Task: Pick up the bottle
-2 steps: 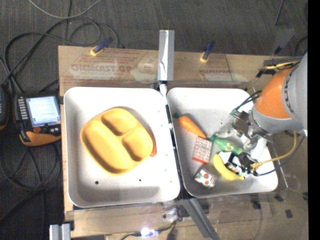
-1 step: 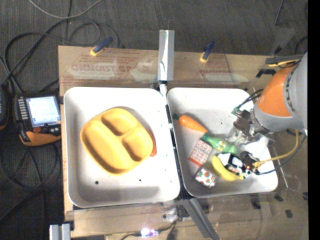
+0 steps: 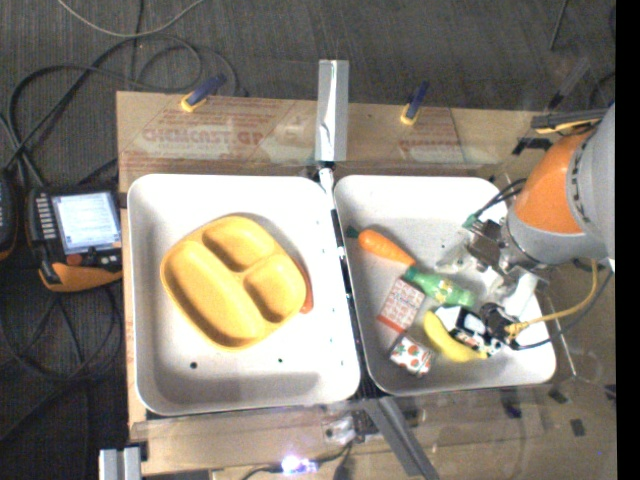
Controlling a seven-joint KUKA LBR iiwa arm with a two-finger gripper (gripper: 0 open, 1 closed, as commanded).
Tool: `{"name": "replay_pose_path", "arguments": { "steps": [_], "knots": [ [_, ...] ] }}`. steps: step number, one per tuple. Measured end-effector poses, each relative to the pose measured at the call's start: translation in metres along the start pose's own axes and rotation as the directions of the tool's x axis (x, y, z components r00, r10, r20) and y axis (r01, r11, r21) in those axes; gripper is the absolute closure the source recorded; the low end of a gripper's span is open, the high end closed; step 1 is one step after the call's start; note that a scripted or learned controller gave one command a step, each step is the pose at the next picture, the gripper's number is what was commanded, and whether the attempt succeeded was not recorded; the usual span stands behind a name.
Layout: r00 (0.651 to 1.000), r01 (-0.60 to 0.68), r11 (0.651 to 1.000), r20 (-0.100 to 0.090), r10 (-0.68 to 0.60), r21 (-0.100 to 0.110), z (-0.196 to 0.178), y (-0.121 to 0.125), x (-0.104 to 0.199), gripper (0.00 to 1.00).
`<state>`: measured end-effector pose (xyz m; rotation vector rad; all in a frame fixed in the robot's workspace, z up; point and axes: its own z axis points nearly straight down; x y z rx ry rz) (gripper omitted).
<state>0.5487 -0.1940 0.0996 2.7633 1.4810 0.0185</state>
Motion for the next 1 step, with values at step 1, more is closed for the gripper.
{"name": "replay_pose_path", "arguments": {
  "steps": [1],
  "knots": [
    [0.997,-0.071,0.997,0.003,0.071,-0.008,0.0080,-0.0175,-0.0100,0.00]
  ]
}}
